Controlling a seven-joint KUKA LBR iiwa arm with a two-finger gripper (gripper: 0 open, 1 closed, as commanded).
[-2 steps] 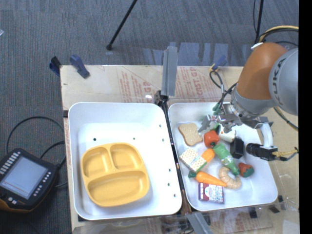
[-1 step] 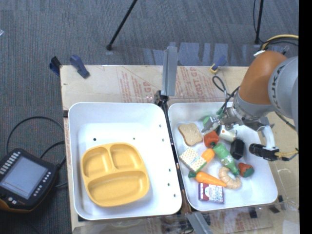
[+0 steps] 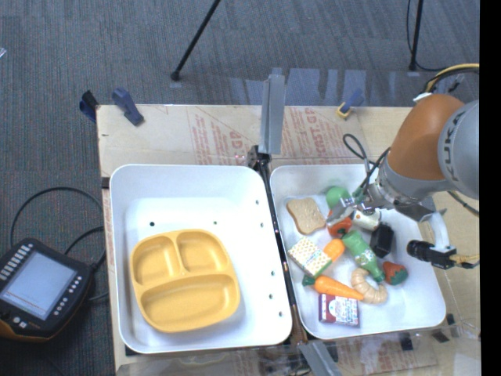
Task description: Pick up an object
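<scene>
My gripper (image 3: 350, 207) hangs low over the upper middle of the right bin (image 3: 427, 308), coming in from the right. Just left of it lies a round green toy (image 3: 336, 195), and a small red piece (image 3: 340, 226) sits right below it. A green bottle (image 3: 361, 251) lies slanted under the wrist. A slice of toy bread (image 3: 305, 215) rests further left. Nothing shows clearly between the fingers.
The right bin also holds a patterned cracker block (image 3: 308, 255), a carrot (image 3: 338, 287), a pale shrimp-like toy (image 3: 369, 282), a red and green fruit (image 3: 394, 273) and a pink box (image 3: 338, 309). A yellow divided tray (image 3: 185, 279) lies in the left bin (image 3: 125, 210).
</scene>
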